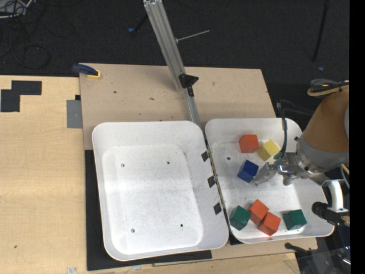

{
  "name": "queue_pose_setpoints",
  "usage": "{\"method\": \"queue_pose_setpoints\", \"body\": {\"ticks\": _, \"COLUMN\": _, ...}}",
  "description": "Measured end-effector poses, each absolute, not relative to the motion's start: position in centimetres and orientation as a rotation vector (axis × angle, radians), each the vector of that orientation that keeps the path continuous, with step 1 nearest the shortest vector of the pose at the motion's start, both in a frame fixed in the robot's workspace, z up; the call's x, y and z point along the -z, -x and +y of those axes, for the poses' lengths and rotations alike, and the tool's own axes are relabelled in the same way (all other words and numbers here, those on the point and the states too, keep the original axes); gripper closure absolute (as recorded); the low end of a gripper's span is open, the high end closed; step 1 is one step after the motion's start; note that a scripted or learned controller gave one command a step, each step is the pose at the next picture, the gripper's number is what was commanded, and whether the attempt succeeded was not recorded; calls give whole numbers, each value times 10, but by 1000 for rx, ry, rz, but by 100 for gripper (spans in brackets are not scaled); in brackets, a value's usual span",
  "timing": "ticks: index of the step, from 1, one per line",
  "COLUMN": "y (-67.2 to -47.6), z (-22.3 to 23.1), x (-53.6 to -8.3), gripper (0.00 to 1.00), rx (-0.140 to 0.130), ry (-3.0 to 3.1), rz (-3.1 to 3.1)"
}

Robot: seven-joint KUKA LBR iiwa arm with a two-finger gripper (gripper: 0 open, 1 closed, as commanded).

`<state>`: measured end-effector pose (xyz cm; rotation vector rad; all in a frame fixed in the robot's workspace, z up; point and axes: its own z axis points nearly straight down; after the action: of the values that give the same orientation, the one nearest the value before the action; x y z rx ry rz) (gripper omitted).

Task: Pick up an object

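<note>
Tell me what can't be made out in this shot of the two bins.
- Gripper: in the camera view its fingers are small and blurred beside the blue cube; open or shut is unclear, and so is any contact with the cube.
- Arm: cut off by the right edge of the view.
- Green cube: partly covered by the red cube leaning against it.

Even overhead light leaves the two white bins (154,187) bright, near washed out, with little surface detail. The floor toward twelve o'clock sinks into near black. Shadows are soft and short, hugging each coloured block (248,170). The picture is grainy and slightly soft throughout.
</note>
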<state>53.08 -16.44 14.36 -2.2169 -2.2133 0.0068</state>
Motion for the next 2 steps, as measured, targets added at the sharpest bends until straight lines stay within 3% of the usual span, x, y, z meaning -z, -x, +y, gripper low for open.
{"method": "queue_pose_setpoints", "body": {"ticks": 1, "y": -531, "z": -164, "x": -92, "gripper": 0, "rx": -1, "ry": 2223, "rz": -2216}}
{"method": "queue_pose_setpoints", "body": {"ticks": 2, "y": -530, "z": -165, "x": -103, "gripper": 100, "rx": -3, "ry": 2230, "rz": -2206}}
